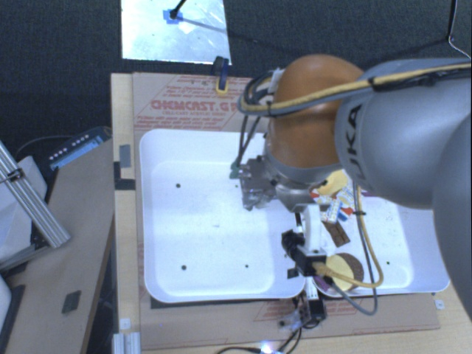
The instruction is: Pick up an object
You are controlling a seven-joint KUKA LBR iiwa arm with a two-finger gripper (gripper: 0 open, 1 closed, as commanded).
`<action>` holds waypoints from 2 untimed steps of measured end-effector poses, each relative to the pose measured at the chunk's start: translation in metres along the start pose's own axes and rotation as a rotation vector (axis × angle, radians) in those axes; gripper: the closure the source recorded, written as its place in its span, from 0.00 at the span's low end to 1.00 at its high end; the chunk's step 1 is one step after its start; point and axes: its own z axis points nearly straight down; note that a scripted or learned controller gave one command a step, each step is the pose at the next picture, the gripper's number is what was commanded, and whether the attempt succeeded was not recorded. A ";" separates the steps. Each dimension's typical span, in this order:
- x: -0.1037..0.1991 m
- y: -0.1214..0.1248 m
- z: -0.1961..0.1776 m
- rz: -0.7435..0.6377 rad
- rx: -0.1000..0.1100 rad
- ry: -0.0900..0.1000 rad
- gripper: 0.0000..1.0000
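One brown strip [338,234] lies diagonally beside the gripper [253,190].

A red-lettered cardboard sheet [193,103] is lying beneath the left white bin [158,198] on the tabletop [81,220]. A shiny foil square [173,21] is lying behind it.

Soft, grainy — glare up top

Smooth, faintly glossy white plastic bins [199,227] sit on matt printed cardboard [188,105] beside dark cloth-like flooring [59,43].
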 end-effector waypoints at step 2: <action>0.018 -0.021 -0.037 -0.001 0.003 0.000 1.00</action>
